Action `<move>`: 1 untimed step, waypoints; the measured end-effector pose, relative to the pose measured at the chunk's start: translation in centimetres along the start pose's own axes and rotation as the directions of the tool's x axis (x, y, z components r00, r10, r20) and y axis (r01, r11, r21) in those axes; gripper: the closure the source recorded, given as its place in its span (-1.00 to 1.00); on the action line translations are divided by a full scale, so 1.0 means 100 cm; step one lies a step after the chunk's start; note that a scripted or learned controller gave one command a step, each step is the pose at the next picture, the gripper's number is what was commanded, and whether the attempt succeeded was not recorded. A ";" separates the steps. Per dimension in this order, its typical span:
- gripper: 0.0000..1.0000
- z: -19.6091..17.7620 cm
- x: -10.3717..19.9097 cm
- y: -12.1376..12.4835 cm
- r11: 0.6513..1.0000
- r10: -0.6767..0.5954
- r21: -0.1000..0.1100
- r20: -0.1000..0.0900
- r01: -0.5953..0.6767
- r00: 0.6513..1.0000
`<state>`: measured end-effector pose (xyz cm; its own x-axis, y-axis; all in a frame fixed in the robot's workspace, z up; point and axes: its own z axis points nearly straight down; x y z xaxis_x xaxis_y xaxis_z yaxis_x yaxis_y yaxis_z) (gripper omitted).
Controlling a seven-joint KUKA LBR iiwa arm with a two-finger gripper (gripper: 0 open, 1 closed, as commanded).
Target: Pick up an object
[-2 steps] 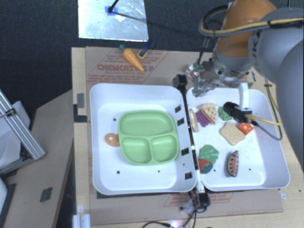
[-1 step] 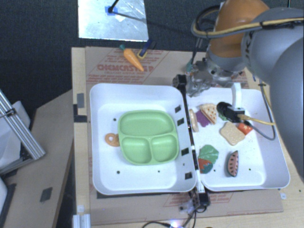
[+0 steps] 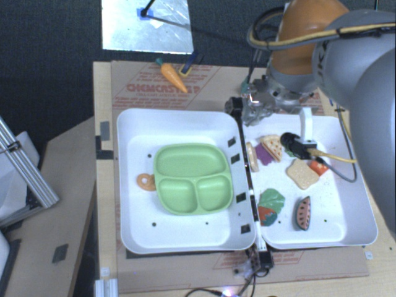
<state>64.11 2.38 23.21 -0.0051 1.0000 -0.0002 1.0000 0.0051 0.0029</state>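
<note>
grey and bulky, the arm (image 3: 362, 85) fills the right side as it reaches in, its smooth rounded link bending down through a glossy orange band (image 3: 309, 17) to the wrist, which tilts toward the back left corner of the right bin (image 3: 359, 228). the gripper (image 3: 252, 107), a cluster of shiny metal parts, hangs there just beside the divider between the bins; whether it is clamped or released cannot be told from this angle. the toys for picking lie on the bin floor below and in front of it: a pale wedge (image 3: 271, 146) with a speckled crust, a flat purple piece (image 3: 265, 155) touching it, a square tan cracker (image 3: 302, 174), a crinkled green leaf (image 3: 270, 203) and a dark seeded melon slice (image 3: 302, 213) (all look like moulded plastic food). in the left bin (image 3: 136, 147) a matte green divided plate (image 3: 193, 178) sits with a small orange ring (image 3: 146, 182) just beside its left edge. a toy carrot (image 3: 173, 78) rests on the cardboard behind the bins.
</note>
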 end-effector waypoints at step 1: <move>1.00 0.002 0.003 0.006 1.000 0.000 0.000 0.000 0.000 1.000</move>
<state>64.72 2.71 23.04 -0.0054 1.0000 -0.0006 1.0000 0.0054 0.0032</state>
